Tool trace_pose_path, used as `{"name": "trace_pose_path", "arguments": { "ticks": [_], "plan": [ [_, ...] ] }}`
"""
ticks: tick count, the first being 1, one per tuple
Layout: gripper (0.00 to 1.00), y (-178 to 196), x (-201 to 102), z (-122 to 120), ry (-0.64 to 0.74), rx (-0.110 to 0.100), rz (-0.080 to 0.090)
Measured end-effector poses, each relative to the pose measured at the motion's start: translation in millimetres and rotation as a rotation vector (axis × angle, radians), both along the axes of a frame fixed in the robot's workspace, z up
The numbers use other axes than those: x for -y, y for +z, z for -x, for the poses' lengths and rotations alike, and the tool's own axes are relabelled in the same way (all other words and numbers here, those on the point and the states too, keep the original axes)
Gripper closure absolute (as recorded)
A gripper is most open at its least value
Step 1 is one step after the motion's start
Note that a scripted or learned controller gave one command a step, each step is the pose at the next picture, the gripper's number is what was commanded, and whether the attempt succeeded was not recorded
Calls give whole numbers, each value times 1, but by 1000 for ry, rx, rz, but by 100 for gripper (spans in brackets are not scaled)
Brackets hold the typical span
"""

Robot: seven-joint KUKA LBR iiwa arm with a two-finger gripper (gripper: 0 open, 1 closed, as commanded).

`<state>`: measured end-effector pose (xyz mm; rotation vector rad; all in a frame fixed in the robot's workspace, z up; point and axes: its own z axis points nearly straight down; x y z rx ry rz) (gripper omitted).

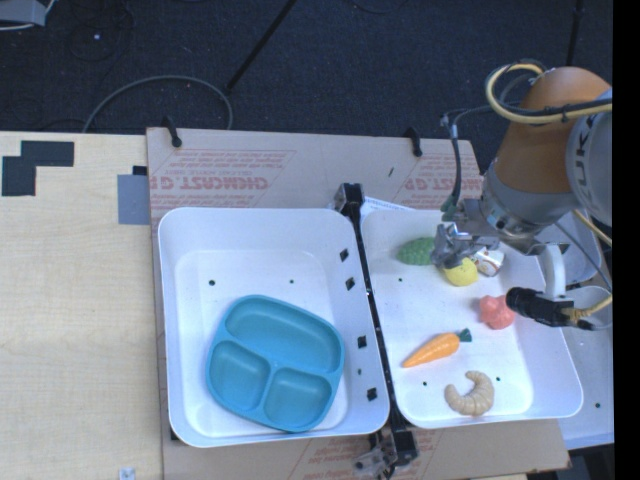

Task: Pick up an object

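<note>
My gripper [457, 248] hangs low over the back of the right bin [560, 388]. Directly under it, touching or nearly touching, sits a small yellow round fruit [463, 274]. Just left of the gripper lies a green leafy toy [414, 252]. A pink-red toy [495, 312] rests to the right and nearer the front. An orange carrot [435, 348] lies in the middle of the bin, and a tan curled pastry-like toy [472, 394] lies by the front wall.
The left bin [185, 268] holds a blue divided plate [275, 361] at its front. A black divider [362, 298] runs between the two bins. The grey and orange arm [545, 138] comes in over the right bin's back corner.
</note>
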<state>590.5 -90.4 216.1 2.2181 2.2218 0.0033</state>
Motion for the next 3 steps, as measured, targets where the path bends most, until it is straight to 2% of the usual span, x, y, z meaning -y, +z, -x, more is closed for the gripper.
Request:
{"name": "trace_pose_path", "arguments": {
  "ticks": [1, 3],
  "plan": [
    [100, 64, -1, -1, 0, 1, 0],
    [100, 48, -101, -19, 2, -7, -1]
  ]
}}
